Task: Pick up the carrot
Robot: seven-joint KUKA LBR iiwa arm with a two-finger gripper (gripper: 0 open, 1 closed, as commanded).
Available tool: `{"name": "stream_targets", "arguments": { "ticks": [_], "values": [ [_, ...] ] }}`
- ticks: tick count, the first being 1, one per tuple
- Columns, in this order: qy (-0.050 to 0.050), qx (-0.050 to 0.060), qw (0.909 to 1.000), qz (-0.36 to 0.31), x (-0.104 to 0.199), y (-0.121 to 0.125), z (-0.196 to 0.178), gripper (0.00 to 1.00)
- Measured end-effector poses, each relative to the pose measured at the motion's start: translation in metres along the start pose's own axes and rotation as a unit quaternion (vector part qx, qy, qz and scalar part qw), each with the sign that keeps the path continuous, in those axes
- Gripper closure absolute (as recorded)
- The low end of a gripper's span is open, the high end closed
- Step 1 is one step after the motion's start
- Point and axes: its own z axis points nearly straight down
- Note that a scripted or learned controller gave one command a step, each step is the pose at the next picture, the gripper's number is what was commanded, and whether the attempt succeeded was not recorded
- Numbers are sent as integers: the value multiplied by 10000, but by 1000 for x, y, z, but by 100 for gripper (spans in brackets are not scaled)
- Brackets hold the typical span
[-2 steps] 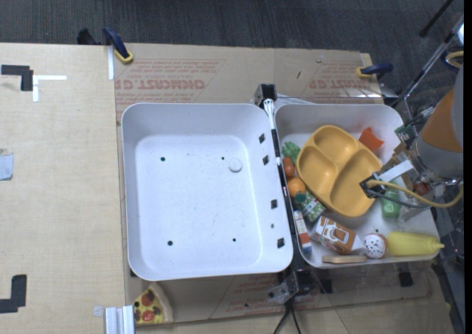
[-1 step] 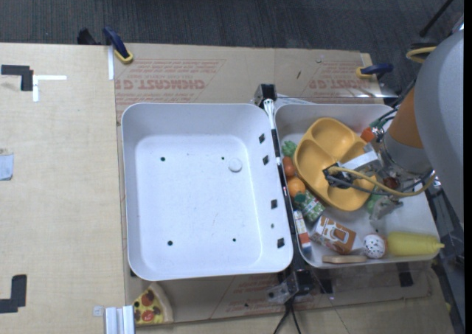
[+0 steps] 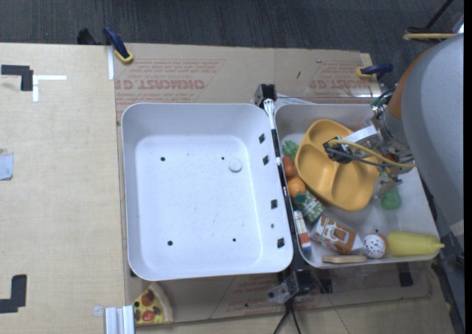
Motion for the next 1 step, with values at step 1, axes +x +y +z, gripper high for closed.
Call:
{"name": "stream_targets", "arguments": {
  "ticks": [1],
  "values": [
    [-3,11,10000,2,44,-53,1,0]
  ]
}}
